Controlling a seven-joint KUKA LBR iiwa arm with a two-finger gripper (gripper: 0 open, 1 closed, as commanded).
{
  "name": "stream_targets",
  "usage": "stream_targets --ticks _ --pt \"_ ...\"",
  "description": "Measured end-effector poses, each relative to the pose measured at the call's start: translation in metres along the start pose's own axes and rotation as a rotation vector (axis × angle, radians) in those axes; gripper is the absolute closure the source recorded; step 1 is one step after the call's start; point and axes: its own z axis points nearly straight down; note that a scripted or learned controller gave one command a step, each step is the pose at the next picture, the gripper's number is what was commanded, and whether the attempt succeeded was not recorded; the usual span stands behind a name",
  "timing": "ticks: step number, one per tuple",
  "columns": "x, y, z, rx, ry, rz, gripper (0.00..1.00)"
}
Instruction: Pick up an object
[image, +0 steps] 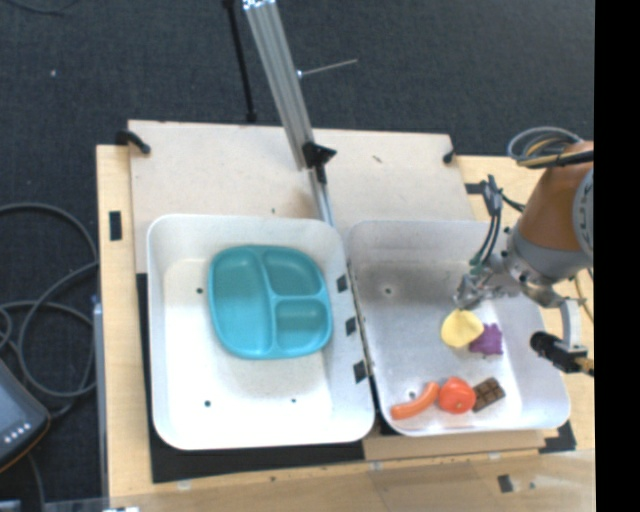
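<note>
Grey arm with orange band at right edge of frame, gripper (472, 291) low, angled down-left.

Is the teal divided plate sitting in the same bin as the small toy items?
No, the teal divided plate lies in the left bin, while the toy items are in the right bin.

**Even overhead light, soft image**

Bright, diffuse lighting; white bins (250, 425) near overexposed, faint glare. Weak shadows under the teal tray (270, 302). Overall slightly blurry, small items at right bin's (400, 250) near edge possibly out of focus.
</note>
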Motion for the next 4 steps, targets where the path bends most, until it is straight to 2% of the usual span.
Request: stream_targets --ticks 1,3,4 --pt "-0.003 -0.002 -0.045 0.008 0.006 0.001 1.0" --pt "-0.017 -0.005 -0.137 0.007 0.005 -0.004 1.0" --pt "0.029 0.002 -0.129 0.012 0.008 -0.011 1.0"
